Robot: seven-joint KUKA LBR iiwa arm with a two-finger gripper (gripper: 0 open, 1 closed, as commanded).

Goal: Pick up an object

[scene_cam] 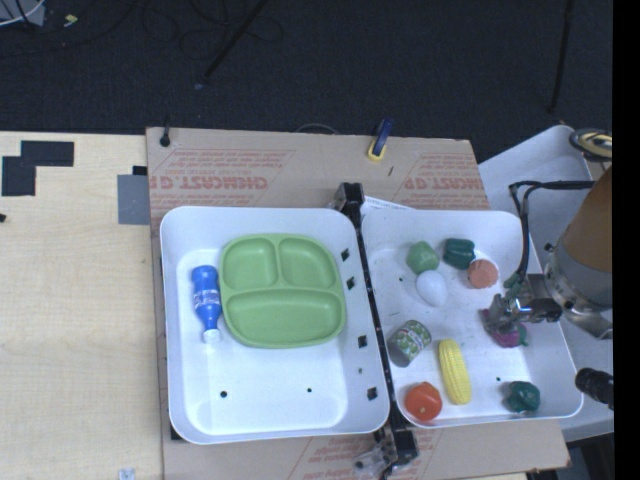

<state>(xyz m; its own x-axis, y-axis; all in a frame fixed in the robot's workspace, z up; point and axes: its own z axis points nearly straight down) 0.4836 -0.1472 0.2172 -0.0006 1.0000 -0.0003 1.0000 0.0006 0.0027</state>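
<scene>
My gripper (pixel 503 318) reaches into the right bin (pixel 500 230) from the right, near that bin's right wall. It sits low, right over a small purple object (pixel 511 337) that peeks out just below it. The gripper's body hides most of that object, and I cannot make out whether it is held. Nearby in the same bin lie an orange ball (pixel 483 273), a white egg (pixel 432 288), a yellow corn cob (pixel 455 370) and a dark green piece (pixel 521 397).
The right bin also holds a light green vegetable (pixel 422 257), a dark green item (pixel 459 252), a small can (pixel 409 341) and a red tomato (pixel 424 401). The left bin (pixel 260 408) holds a green divided plate (pixel 282 290) and a blue bottle (pixel 206 301).
</scene>
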